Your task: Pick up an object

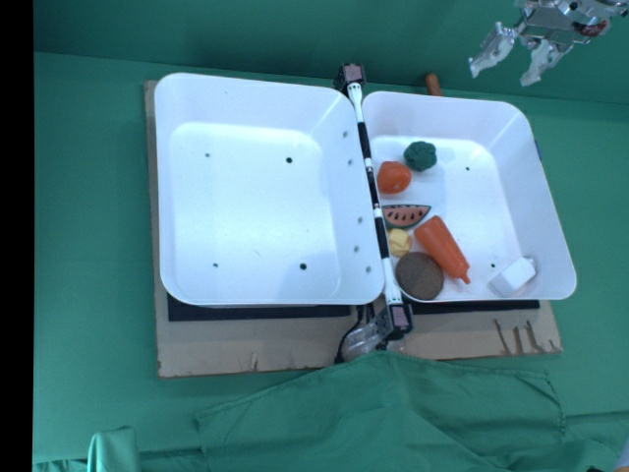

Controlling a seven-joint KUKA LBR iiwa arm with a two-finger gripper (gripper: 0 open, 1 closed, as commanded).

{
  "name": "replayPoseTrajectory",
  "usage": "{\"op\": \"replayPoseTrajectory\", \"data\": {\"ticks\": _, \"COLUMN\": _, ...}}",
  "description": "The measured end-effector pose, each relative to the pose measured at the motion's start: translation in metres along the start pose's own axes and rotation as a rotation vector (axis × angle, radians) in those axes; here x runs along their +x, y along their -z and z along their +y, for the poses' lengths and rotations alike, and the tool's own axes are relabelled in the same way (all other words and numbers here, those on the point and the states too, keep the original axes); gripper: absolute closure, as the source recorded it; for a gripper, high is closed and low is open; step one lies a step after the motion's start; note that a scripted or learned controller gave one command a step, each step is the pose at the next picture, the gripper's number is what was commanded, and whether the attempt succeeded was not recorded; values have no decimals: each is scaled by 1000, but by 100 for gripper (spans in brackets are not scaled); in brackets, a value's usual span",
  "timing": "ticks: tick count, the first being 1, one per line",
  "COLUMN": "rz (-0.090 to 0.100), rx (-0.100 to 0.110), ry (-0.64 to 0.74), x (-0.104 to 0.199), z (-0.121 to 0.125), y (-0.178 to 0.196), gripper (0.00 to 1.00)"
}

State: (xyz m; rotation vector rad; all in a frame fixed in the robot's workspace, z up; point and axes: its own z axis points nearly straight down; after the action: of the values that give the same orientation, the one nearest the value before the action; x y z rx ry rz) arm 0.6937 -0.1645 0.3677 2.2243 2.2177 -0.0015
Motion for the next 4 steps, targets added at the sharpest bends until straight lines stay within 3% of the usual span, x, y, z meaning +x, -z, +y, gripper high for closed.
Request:
{"op": "replayPoseTrajectory", "data": {"ticks": 1, "rz": 0, "rx": 0, "ry": 0, "x": 0, "z": 0, "y": 0, "gripper": 0}}
{"op": "replayPoseTrajectory", "data": {"ticks": 2, "rz": 2, "rx": 10, "ry": -1, "x": 13, "z": -17, "y": -103, "gripper": 0}}
{"op": "replayPoseTrajectory", "data": {"ticks": 3, "rz": -5, "rx": -18, "ry": 0, "x": 23, "z": -44, "y": -145, "gripper": 0}}
{"op": "replayPoseTrajectory", "data": {"ticks": 4, "rz": -7, "rx": -25, "ry": 0, "x": 24, "z": -50, "y": -149, "gripper": 0}}
